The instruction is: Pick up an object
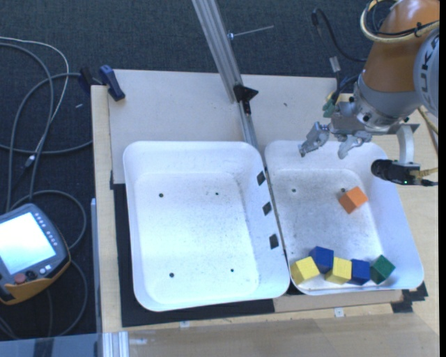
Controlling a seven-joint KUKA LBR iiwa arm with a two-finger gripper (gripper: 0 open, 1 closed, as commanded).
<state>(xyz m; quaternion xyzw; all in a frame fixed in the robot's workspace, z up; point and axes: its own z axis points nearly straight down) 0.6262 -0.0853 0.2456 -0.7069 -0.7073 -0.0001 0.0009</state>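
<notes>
Hanging over the far edge of the right shallow white plastic bin (390,209): two-finger metal gripper (327,143), fingers spread apart, gripping nothing. Carrying it from the right: grey arm with orange band (394,49), cut off at the upper right corner.

Lying in the right bin, near the right wall and well apart from the gripper: small orange block (353,199), tilted. Sitting in a row along the near wall: yellow block (304,269), blue block (323,256), second yellow block (341,270), second blue block (359,270), green block (382,268). Touching or nearly touching one another; exact contact hard to tell.

Lying just left of it, side by side: left shallow white bin (139,209), showing only dark specks and small holes in its floor. Running between the two bins: several black clips (265,207).

Crossing from the top edge down to the seam between the bins: slanted aluminium rail (223,56), standing just left of the gripper.

Bearing both bins: pale beige bench top (181,104), with a blue clamp (111,82) sitting at its far left corner. Surrounding the bench: dark carpet (49,21), with grey cables (35,118) trailing at the left. Resting at the left edge, partly cut off: handheld pendant with lit screen and orange trim (28,254).
</notes>
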